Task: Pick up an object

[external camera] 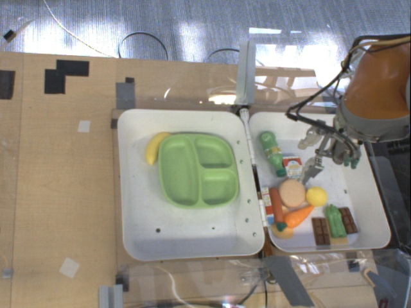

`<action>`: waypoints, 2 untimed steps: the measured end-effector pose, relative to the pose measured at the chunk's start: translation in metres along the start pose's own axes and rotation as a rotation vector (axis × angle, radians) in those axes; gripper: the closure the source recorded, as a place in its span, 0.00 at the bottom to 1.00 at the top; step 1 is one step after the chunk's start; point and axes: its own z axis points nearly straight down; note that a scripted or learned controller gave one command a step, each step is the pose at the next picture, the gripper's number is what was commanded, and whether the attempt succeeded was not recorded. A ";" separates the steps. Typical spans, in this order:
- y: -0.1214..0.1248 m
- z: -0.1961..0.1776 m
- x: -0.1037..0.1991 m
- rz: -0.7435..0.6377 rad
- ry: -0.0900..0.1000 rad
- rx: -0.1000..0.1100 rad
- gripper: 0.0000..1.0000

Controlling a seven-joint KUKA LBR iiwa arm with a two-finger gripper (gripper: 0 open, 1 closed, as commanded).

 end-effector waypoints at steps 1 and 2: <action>-0.019 0.096 0.013 0.066 -0.018 -0.002 0.00; -0.019 0.100 0.052 0.117 -0.058 -0.006 0.00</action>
